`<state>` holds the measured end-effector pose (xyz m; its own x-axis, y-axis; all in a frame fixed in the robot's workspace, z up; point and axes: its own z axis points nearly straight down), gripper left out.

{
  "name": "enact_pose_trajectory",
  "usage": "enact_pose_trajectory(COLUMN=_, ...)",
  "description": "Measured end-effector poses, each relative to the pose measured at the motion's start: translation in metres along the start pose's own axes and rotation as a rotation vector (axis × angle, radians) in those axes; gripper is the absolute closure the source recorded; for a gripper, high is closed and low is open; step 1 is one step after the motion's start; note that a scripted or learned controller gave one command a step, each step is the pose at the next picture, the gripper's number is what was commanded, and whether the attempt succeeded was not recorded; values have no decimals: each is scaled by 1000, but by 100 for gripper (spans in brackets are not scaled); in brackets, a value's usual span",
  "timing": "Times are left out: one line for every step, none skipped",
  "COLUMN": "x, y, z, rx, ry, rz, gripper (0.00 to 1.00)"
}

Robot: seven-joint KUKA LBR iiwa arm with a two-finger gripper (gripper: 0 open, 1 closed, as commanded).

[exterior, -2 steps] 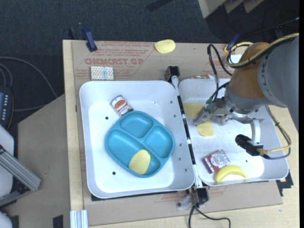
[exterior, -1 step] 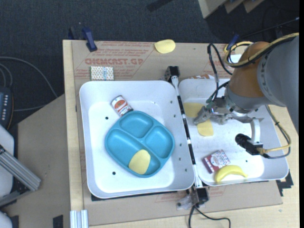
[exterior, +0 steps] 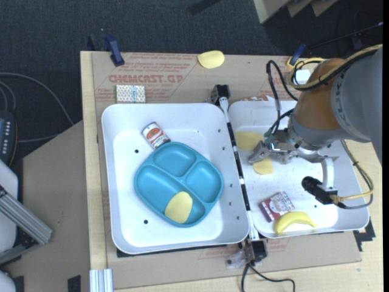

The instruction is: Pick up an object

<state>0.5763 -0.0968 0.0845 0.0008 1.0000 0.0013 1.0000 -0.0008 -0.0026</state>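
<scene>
- Mostly hidden: the grey arm (exterior: 358, 96) with its orange band covers the upper part of the right bin (exterior: 349, 221) and runs off the right edge.
- end effector (exterior: 265, 151) sits low in the right bin, metal parts tangled with cables — cannot tell how it is set, or whether anything is gripped.
- Small yellow piece (exterior: 263, 166) lies just below the end effector, rounded and matte; touching or apart, unclear.
- Pale yellow flat item (exterior: 247, 140) just beside it, upper left, partly covered by the end effector.
- Near the bin's front: yellow banana (exterior: 294, 222), curved and smooth, with a red packet (exterior: 278, 205) just above it.
- Left bin (exterior: 121, 224) — shallow, white, glossy plastic, rounded corners — holds a blue divided plate (exterior: 176, 181), with a yellow lump (exterior: 179, 207) in its near compartment.
- Small can (exterior: 155, 135), red and white, lying tilted by the plate's upper edge.
- Brown cardboard worktop (exterior: 164, 72) with red print; a yellow oval (exterior: 211, 59) at the far edge.
</scene>
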Motion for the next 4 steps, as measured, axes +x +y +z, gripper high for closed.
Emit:
enact_pose_trajectory(x=-13, y=21, z=0, rx=-4, ry=-2, rz=-1, gripper=0)
enact_pose_trajectory(x=4, y=4, z=0, rx=0, ry=0, rz=-1, gripper=0)
enact_pose_trajectory(x=4, y=4, z=-10, rx=-2, ry=0, rz=0, gripper=100)
enact_pose_trajectory(x=4, y=4, z=-10, rx=-1, ry=0, rz=0, gripper=0)
